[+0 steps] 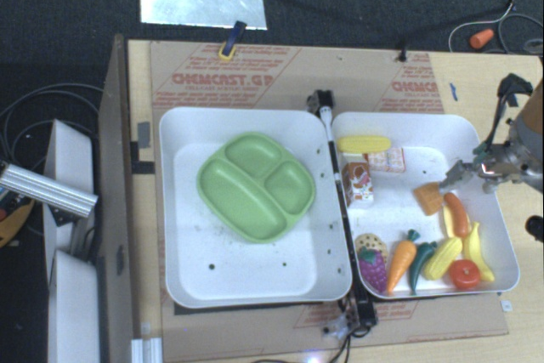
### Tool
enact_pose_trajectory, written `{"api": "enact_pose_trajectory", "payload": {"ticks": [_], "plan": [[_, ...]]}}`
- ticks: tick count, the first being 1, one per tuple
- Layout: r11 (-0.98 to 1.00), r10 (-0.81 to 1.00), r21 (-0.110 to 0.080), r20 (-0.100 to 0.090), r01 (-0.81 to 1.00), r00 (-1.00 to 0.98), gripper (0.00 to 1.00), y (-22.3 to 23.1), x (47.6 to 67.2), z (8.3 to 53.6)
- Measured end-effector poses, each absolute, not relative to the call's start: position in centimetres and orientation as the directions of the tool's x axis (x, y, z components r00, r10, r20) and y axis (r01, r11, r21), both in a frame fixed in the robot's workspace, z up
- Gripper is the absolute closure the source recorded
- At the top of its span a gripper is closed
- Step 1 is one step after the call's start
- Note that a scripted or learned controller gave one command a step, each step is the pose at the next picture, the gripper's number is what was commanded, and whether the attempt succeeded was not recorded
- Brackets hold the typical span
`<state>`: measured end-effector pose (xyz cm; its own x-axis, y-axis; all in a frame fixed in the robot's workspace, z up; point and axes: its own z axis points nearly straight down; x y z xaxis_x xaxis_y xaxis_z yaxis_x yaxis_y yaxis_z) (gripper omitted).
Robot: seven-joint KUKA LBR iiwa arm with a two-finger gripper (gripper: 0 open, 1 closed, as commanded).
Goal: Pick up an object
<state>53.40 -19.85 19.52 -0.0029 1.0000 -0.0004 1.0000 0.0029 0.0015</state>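
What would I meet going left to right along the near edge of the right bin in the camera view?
Purple grapes → carrot → corn cob → tomato.

The arm (520, 159) is showing a grey metal wrist block at the picture's right edge, with a small red light glowing on it and a black cable looping just above; thin grey jaws are projecting from it.

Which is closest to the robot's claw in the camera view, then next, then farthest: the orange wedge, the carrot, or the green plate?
From the gripper:
1. Orange wedge, just beside it in the right bin.
2. Carrot, lower in the right bin.
3. Green plate, over in the left bin.
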Motion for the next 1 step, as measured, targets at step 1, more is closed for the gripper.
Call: {"api": "enact_pose_trajectory", "payload": {"ticks": [1], "plan": [[0.007,1.000,0.001,0.000,1.000,-0.007,0.00,-18.01,55.88,13.42]]}}
